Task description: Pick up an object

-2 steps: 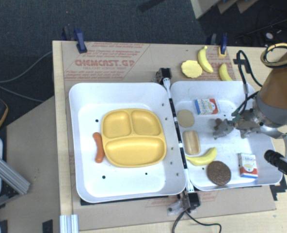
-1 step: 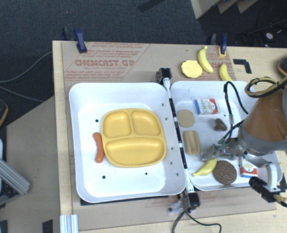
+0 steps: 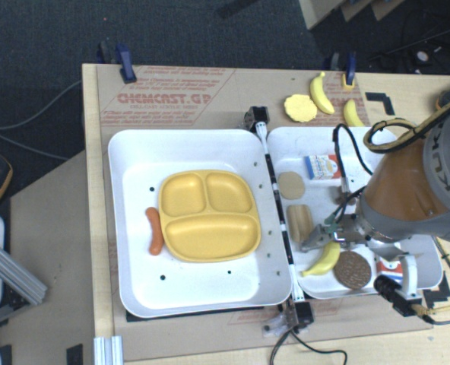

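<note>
Nearest, right white bin point(image 3: 430, 276): small curved yellow plastic banana point(image 3: 323, 261) lies on bin floor beside round brown cookie point(image 3: 353, 270). Tool point(image 3: 321, 238) low, just above banana; grip state cannot tell. Nothing seen lifted. Judgement: grasp and lift both left. Farther: tan cylinder point(image 3: 299, 221), blue-and-red carton point(image 3: 321, 166) untouched.

A robotics lab — clamped bench point(image 3: 172, 97), cables point(image 3: 35, 120), 2 bins point(image 3: 134, 280).
</note>
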`<state>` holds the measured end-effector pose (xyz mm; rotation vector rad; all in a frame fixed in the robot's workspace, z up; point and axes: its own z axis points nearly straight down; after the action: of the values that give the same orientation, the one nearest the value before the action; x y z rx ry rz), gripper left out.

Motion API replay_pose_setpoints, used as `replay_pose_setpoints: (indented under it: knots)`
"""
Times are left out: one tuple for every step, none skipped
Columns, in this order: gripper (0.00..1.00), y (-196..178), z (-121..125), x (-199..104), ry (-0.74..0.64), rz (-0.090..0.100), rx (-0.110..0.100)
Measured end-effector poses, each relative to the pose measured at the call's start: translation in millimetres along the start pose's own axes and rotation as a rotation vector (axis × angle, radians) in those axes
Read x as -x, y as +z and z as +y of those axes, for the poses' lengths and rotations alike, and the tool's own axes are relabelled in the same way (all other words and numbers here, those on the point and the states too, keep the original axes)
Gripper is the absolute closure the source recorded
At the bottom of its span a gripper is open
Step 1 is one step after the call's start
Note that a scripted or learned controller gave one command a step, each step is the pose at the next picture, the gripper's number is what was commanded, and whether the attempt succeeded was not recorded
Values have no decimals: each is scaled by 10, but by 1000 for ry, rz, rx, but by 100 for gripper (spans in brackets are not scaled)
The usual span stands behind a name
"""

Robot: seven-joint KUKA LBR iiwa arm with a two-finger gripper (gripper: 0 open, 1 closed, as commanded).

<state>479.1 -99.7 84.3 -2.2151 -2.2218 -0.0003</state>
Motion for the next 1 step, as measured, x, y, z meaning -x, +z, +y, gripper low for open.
replay_pose_setpoints:
  knots:
    - [100,-105,5,23,4,-3,4]
